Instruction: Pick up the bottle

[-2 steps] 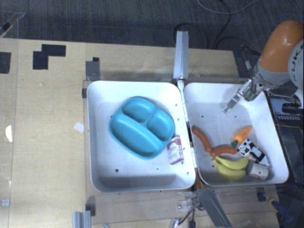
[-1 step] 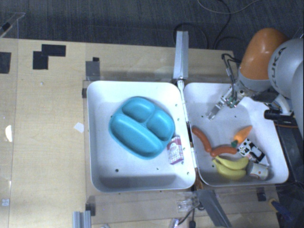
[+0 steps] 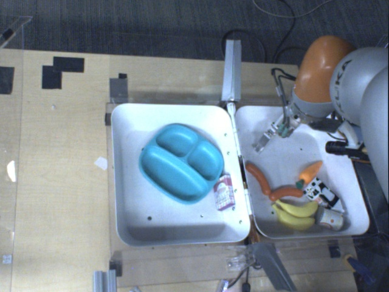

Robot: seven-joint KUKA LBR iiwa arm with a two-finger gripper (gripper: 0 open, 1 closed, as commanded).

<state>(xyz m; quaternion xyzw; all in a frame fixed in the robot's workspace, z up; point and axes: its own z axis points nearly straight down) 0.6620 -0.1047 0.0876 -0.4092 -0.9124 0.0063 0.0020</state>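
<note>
I see the small pink-labelled plastic bottle (image 3: 224, 193) lying on its side in the left white bin (image 3: 124, 224), just beside the blue divided plastic plate (image 3: 181, 161) and close to the wall it shares with the right white bin (image 3: 358, 224). My gripper (image 3: 265, 140) hangs over the far part of the right bin, well apart from it; I cannot tell whether it is released or clenched. I would cross the wall first, then descend with the grip lined across the bottle's narrow body, because plate and wall leave little room either side.
</note>
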